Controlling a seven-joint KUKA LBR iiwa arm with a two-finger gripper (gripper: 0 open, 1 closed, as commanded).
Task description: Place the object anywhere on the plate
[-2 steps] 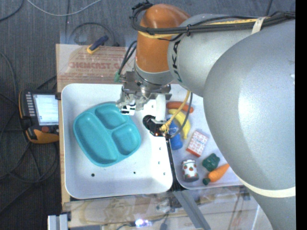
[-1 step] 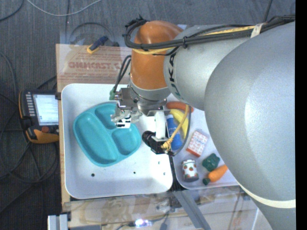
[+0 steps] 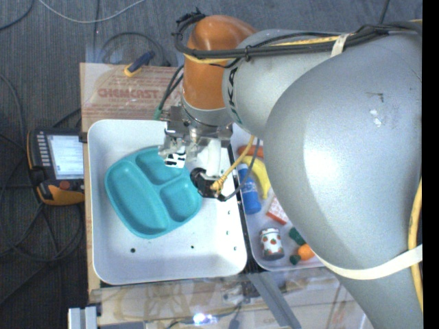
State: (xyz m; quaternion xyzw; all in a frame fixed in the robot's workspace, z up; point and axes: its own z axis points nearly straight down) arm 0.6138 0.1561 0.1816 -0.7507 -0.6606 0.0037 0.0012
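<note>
Overhead, gripper (image 3: pixel 177 155) hangs over teal plate (image 3: pixel 152 196).

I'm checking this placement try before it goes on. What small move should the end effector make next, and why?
Probably a short descent straight down. The end effector hangs over the upper rim of the teal plate in the left bin. Whether it carries anything can't be told.

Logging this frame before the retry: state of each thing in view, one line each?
Teal plastic three-compartment plate: flat in the left white bin, nothing visible on it.
End effector: over the plate's upper right edge.
Blue bottle: lying in the right white bin.
Small printed jar: in the right bin.
Handheld pendant: screen lit.
</note>
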